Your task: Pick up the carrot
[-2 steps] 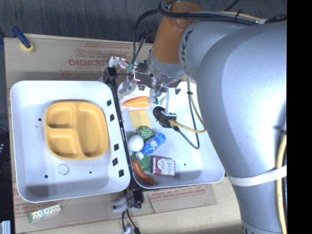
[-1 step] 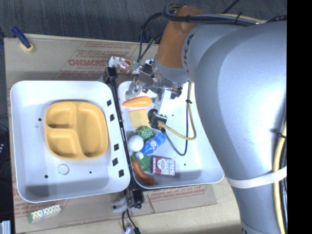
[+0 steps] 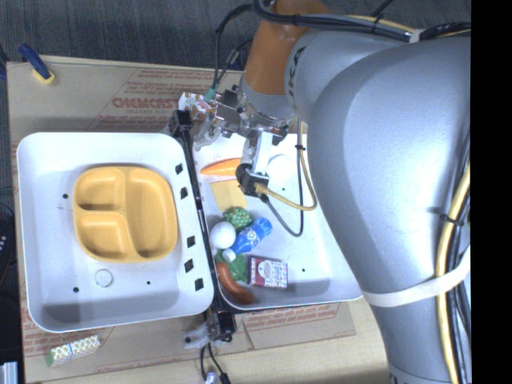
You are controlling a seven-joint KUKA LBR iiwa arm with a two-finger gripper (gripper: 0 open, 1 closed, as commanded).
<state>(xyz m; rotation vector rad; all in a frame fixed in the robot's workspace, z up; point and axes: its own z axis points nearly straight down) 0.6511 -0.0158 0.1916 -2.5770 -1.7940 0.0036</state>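
The carrot (image 3: 221, 166) is a small orange wedge lying flat near the far end of the right bin (image 3: 332, 288), close to the divider between the bins. My gripper (image 3: 210, 123) hangs just beyond and above it, at the bin's far left corner, under the orange wrist band. The carrot lies on the bin floor, apart from the gripper. The arm's grey body hides much of the bin's right side.
Nearer in the right bin lie a yellow slice (image 3: 225, 194), a green piece (image 3: 236, 217), a white ball (image 3: 222, 234), a blue bottle (image 3: 253, 234), a red carton (image 3: 268, 273) and a brown sausage (image 3: 233, 283). The left bin (image 3: 40, 158) holds a yellow divided plate (image 3: 126, 212).
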